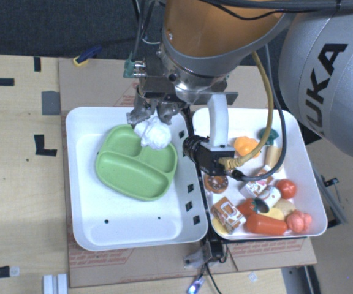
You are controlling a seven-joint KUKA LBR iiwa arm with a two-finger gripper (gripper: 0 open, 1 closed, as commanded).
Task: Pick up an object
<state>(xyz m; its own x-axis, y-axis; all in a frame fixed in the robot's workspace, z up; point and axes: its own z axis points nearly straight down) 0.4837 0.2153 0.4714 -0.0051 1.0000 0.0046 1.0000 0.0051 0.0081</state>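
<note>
- Camera view, fixed above, looking down at a slant on the bench (17, 182), which carries two shallow white bins side by side on a sheet of cardboard (91, 78).
- Arm (225, 23): grey with an orange band, enters from the right and covers the far middle of the scene. Wrist is over the far edge of the left bin (84, 225), near the wall shared with the right bin (308, 164).
- Gripper (153, 126): pointing down, over the far right part of the left bin. Fingers are clamped on a white crumpled object (156, 136), which shows between the tips and bulges just below them.
- White crumpled object: sits at or just above the far right edge of the green divided tray (133, 170). Cannot tell whether it touches the tray or hangs free of it.
- Green divided tray: lies tilted in the middle of the left bin, two compartments visible, the long one toward the near side.
- Right bin: crowded with small toy foods. Orange piece (246, 146) near the bin's middle; red round piece (286, 188) toward the right edge; red sausage-shaped piece (265, 225) and a pink piece (299, 220) at the near right corner; a brown-and-white block (227, 212) at the near left corner, by the shared wall.
- A white upright part (218, 122) and a black fitting with a yellowish hose (263, 141) hang from the arm over the right bin's left side.
- Bench surface left of the bins bears black marker shapes (41, 144).
</note>
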